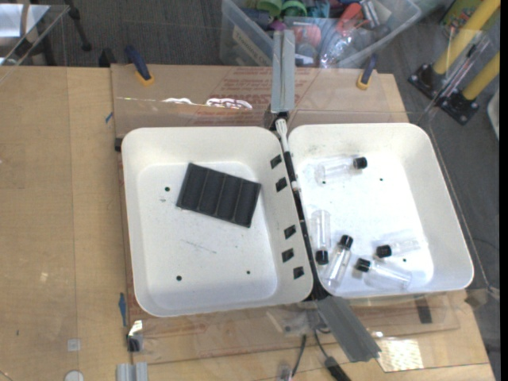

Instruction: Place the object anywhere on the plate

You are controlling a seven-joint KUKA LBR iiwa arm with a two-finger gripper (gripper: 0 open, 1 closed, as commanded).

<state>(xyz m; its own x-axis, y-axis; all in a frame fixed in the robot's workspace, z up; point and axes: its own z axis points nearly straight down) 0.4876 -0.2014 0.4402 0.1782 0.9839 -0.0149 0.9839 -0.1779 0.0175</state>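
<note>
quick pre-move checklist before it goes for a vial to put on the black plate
1. Black plate lies flat in the left bin: ok.
2. Plate's top is bare, room to set a vial down: ok.
3. Clear vials with black caps are in the right bin: ok.
4. An isolated target exists: the upper vial lies apart from the rest: ok.
5. Lower cluster of vials lies close together, some perhaps touching: not ok for a clean grasp.
6. Gripper position and fingers: cannot tell.
</note>
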